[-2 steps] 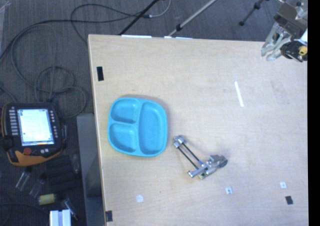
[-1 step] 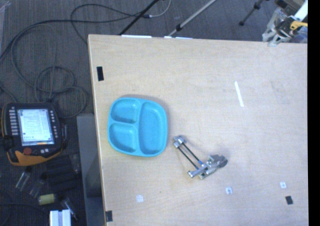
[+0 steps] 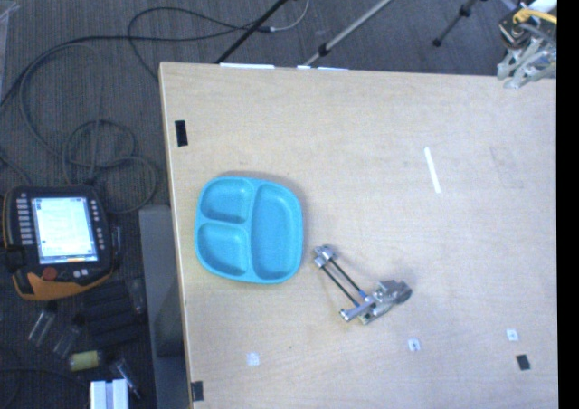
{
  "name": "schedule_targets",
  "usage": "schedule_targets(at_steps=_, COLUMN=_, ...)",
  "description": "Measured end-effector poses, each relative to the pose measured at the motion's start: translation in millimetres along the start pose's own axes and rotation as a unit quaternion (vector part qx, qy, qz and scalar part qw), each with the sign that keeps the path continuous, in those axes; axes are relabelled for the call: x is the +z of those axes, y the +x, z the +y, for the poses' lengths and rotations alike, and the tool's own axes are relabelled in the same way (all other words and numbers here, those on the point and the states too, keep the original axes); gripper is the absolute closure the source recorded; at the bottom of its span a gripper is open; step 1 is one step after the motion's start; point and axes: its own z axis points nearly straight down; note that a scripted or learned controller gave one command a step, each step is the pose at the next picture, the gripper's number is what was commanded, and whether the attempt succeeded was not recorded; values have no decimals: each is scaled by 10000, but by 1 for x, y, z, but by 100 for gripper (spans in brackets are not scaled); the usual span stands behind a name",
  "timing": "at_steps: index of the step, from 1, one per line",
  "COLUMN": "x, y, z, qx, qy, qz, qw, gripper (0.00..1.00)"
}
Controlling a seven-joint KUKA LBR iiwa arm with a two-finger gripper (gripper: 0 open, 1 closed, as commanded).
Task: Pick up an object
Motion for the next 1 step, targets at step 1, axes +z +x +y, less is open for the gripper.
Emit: schedule_targets(at_steps=1, x=0, y=8, z=-4, qx=502, qy=-1, qz=1, qw=9987, gripper=100)
